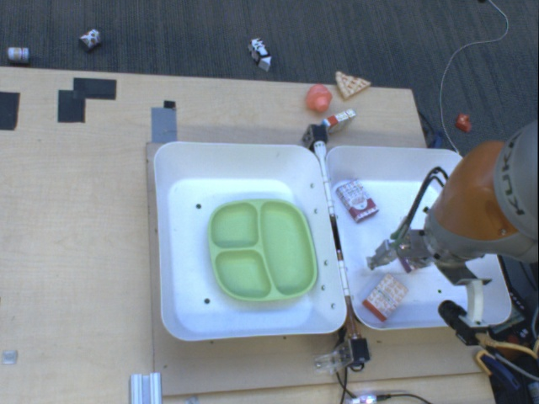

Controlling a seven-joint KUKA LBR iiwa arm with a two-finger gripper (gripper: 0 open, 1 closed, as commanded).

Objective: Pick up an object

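My gripper (392, 255) hangs low over the right bin (362, 225), with the arm's orange band behind it to the right. A red and white packet (386, 297) lies just below the gripper near the bin's front edge. A second red and white packet (355, 200) lies in the back left of the same bin. A small purple thing (405, 263) shows right at the gripper; whether it is held is unclear.
The left bin (177, 251) holds a green three-compartment plate (262, 250). A red ball (318, 98), a pizza-slice toy (352, 83) and a small bottle-like item (339, 119) lie on the bench behind the bins. Small bits lie on the dark floor beyond.
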